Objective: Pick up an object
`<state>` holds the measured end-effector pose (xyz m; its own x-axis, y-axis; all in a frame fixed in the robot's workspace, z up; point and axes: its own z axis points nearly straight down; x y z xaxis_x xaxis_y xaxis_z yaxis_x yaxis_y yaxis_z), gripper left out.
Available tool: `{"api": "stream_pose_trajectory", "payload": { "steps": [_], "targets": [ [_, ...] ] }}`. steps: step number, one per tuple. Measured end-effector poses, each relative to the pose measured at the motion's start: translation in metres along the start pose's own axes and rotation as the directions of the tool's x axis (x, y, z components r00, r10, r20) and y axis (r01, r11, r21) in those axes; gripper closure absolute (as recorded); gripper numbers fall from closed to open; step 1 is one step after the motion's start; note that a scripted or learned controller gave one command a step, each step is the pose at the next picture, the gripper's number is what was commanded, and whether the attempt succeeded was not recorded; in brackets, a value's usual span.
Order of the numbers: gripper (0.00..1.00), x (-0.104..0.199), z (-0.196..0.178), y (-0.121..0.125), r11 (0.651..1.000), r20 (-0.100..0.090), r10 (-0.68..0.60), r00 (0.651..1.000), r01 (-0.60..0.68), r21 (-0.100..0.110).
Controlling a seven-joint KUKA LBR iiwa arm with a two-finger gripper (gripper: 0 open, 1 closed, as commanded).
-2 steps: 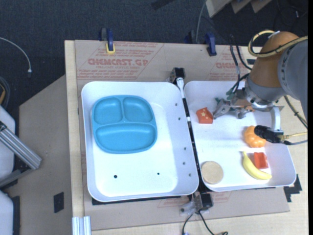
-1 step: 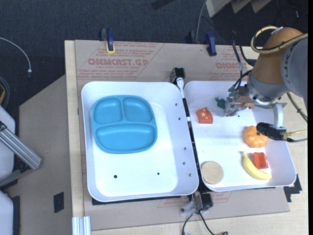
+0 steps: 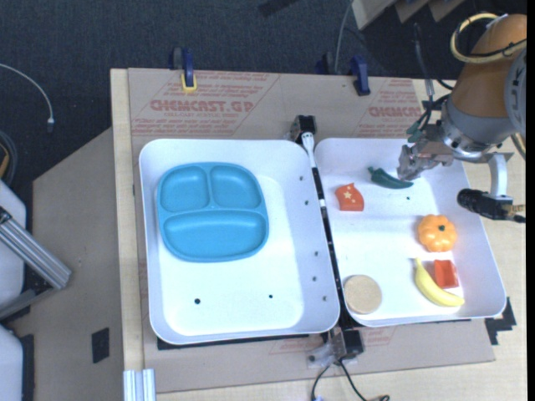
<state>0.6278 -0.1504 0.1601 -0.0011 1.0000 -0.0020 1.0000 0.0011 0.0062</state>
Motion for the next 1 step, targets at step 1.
{"api": "stream_pose_trajectory", "payload": {
  "steps": [1],
  "targets": [
    [1.0,-0.0023,-0.0621,0.0076,1.0,0.0,0.0,1.0,0.0,0.0]
  ]
}}
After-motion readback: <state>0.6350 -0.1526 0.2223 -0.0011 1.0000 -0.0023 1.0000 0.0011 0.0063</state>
